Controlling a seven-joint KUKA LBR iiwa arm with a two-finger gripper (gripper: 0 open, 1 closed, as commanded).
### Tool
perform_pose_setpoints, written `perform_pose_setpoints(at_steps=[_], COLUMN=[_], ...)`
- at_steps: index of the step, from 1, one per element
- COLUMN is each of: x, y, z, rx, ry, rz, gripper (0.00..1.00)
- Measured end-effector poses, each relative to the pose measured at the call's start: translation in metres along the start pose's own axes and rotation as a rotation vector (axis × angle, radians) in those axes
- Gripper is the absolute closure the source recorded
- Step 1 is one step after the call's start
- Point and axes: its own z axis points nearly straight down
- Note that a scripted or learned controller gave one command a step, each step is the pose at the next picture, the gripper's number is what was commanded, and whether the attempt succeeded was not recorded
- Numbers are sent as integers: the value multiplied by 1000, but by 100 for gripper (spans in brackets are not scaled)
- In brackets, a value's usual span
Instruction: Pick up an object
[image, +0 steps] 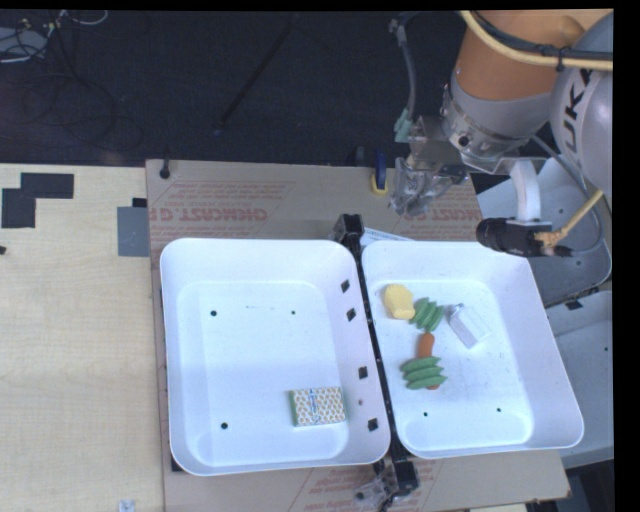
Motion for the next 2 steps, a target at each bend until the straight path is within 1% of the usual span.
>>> perform_pose_setpoints(at_steps=[1, 2], x=[-35, 21], y=[-62, -62], z=[53, -1], rx=[19, 8], ry=[-1, 1], rz=[9, -1], gripper=[100, 100])
